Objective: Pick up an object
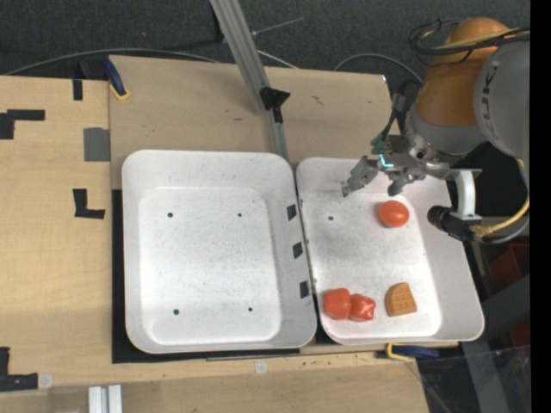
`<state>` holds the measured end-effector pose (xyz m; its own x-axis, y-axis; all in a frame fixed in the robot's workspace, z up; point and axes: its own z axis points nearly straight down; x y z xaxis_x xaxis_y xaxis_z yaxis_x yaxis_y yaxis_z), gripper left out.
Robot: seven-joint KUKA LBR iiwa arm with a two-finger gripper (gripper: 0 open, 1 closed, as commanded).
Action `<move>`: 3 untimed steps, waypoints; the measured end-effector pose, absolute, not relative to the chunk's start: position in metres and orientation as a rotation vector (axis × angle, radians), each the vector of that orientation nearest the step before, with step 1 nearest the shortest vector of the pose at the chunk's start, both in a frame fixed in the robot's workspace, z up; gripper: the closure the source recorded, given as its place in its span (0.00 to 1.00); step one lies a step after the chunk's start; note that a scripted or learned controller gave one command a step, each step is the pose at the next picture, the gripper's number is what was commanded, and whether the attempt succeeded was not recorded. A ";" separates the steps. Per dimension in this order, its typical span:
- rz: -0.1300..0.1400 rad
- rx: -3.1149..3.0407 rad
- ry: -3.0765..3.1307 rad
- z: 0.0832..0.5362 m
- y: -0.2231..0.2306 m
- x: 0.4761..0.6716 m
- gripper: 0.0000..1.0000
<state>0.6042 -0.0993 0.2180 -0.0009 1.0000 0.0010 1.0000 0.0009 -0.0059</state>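
Observation:
In the right bin [362, 248] lie three things: a round red-orange ball [393, 214] in the upper part, a lumpy red piece [348, 305] near the front edge, and a tan ridged biscuit-like piece [400, 299] beside it. My gripper [376, 184] hangs over the bin's back edge, just above and left of the ball. It is open; one finger [355, 181] points down-left, and nothing sits between the fingers.
The left bin [207, 248] is a shallow white tray beside the right one. A slanted metal pole [250, 58] runs from the top down to the gap between the bins. Black clips [297, 249] line that gap.

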 end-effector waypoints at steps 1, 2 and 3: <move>0.001 -2.218 -2.223 0.221 -0.099 0.605 0.00; 0.007 -2.218 -2.220 0.176 -0.102 0.602 0.00; 0.008 -2.216 -2.220 0.124 -0.098 0.610 0.00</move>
<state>0.6105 -0.0978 0.1242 -0.0022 1.0000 -0.0001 1.0000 0.0022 -0.0068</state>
